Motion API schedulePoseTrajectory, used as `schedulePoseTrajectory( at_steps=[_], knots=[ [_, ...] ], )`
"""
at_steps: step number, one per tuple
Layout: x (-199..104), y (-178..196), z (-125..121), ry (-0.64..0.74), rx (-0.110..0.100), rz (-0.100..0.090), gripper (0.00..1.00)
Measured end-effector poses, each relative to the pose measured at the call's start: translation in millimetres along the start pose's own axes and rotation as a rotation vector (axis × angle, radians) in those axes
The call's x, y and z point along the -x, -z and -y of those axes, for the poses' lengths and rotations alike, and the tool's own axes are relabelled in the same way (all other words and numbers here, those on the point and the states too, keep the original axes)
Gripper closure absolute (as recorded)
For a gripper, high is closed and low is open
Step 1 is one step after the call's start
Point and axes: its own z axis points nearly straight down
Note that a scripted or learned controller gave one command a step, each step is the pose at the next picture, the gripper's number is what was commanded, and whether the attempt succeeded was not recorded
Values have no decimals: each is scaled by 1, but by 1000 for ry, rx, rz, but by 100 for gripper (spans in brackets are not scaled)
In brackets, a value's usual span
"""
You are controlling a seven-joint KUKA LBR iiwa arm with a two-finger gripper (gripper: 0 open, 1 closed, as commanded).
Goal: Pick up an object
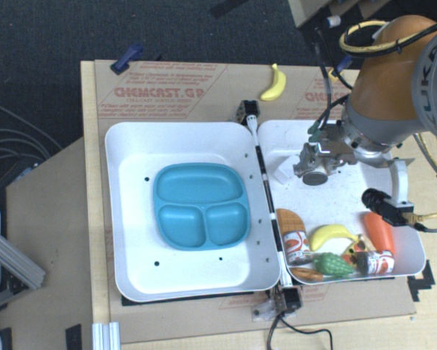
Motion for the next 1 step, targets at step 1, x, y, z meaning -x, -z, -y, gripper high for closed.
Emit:
schedulePoseTrajectory(
  at_steps=[1],
  knots=[
    [-12,17,-36,0,5,2,100]
  ],
)
